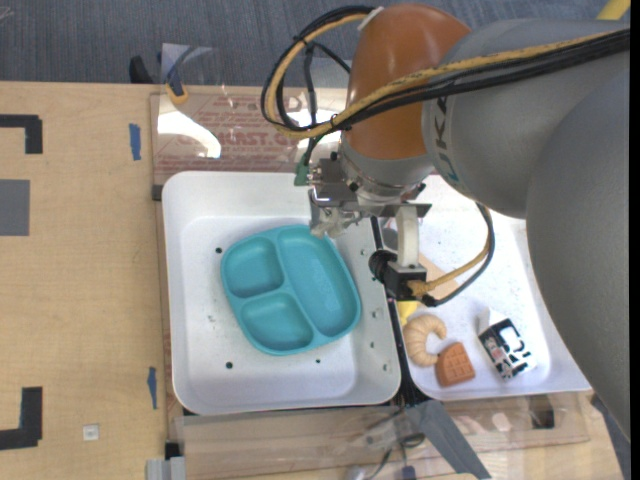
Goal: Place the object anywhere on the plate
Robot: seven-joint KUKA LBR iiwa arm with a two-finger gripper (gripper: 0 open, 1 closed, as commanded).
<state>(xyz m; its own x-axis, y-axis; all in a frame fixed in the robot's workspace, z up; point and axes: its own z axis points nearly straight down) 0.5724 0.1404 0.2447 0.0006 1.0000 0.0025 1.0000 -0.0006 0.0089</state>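
- Over the left bin (190, 368), the gripper (330, 218) hangs at the far edge of the teal divided plate (290, 288); I cannot tell its state.
- Croissant (425, 336) and waffle piece (455, 365) lie in the right bin (540, 368).
- Best to centre over a compartment before releasing.

Bare plate (290, 290), arm (400, 118) overhanging far edge

A teal three-compartment plate (290, 290) lies flat and tilted askew in the left bin (190, 368).
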